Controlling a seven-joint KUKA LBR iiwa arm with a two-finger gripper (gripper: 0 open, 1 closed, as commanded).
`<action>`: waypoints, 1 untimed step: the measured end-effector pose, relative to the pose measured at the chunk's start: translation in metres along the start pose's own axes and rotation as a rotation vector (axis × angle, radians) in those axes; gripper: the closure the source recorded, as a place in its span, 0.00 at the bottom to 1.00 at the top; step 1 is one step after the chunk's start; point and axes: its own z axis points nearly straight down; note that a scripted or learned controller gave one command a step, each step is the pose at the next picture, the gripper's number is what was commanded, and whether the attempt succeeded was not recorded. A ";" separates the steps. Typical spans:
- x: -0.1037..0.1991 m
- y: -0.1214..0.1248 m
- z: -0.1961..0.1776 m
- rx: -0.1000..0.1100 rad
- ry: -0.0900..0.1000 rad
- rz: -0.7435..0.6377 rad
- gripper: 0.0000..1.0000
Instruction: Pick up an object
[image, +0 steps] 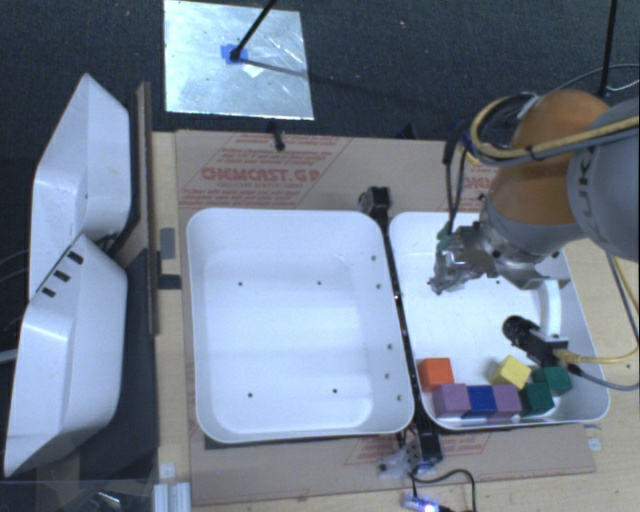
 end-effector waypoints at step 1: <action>0.045 0.019 -0.007 0.000 0.000 0.001 1.00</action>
